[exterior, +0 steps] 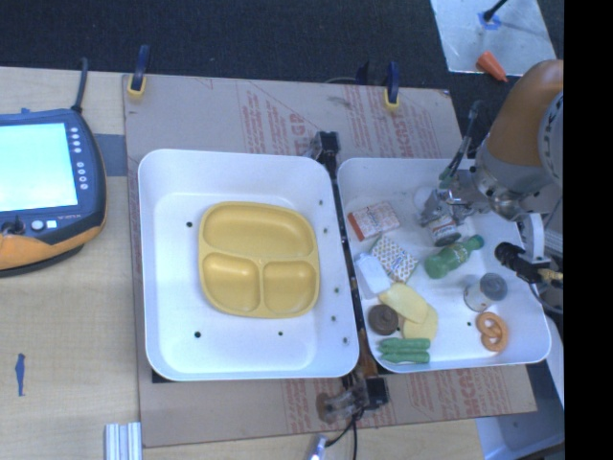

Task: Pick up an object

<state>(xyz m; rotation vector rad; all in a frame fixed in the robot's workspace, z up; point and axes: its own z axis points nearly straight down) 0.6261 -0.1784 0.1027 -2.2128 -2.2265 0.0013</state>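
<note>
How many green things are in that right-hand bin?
2. A green bottle lies mid-bin, just below the pincer; green pea pods lie at the front rim. Others may hide under the arm.

A teach pendant [43,185] with a lit screen lies at the table's [67,353] left edge. 2 blue clamps [140,70] pin the cardboard sheet [249,118].
</note>
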